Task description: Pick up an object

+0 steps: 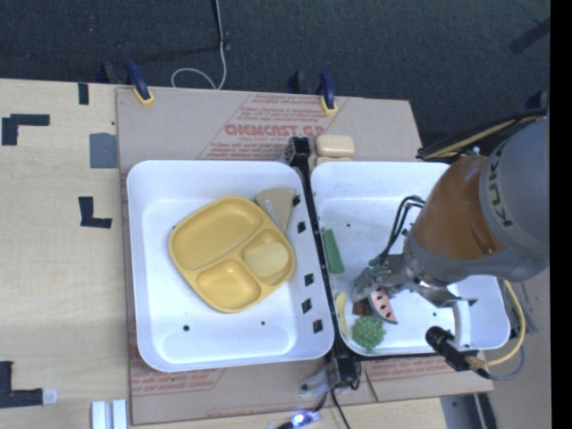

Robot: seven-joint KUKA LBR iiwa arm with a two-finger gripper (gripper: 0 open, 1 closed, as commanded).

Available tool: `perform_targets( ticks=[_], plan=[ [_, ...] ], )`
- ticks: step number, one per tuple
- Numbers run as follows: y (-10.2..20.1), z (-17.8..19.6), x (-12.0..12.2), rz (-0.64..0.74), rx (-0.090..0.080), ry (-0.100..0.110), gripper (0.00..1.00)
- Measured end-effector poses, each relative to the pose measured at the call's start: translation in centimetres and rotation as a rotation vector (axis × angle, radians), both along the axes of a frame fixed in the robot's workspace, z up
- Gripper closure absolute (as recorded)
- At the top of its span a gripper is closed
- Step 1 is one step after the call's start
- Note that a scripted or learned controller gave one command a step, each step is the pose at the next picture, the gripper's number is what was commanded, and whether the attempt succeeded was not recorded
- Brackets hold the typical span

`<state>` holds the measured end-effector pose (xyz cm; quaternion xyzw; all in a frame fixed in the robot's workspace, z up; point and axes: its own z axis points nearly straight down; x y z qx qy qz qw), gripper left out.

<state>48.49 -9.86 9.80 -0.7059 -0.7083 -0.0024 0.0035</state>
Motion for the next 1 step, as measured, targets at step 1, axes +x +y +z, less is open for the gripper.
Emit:
perform_targets(
  ticks=[1],
  plan=[
    [7.41,9.16,4.69,0.007,-0.006,-0.011,1.0]
  ],
)
